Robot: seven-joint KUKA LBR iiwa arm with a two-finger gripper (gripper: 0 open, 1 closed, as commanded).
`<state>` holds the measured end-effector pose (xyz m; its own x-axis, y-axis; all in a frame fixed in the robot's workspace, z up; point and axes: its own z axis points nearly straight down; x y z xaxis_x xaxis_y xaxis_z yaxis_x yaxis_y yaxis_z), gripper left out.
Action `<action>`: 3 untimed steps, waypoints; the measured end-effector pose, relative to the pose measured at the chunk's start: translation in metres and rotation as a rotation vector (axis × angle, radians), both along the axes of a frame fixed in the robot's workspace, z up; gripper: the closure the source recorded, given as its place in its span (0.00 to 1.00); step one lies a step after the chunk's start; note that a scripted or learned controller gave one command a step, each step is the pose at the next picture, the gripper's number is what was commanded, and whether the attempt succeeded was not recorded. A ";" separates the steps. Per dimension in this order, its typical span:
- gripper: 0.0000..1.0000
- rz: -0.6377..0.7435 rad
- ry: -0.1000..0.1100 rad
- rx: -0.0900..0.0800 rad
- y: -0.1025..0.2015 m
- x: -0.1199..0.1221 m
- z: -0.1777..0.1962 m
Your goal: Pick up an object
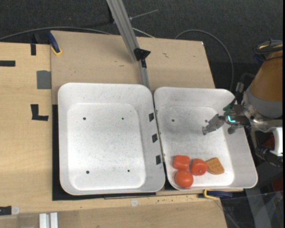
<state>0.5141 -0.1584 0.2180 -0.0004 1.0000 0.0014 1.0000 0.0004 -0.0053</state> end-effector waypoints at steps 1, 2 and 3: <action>0.00 0.001 -0.004 -0.001 0.000 0.001 0.002; 0.00 0.000 0.001 0.000 0.001 -0.010 -0.049; 0.00 0.001 0.002 0.000 0.006 -0.003 -0.099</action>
<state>0.5110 -0.1527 0.1195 -0.0013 1.0000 0.0016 1.0000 0.0013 -0.0072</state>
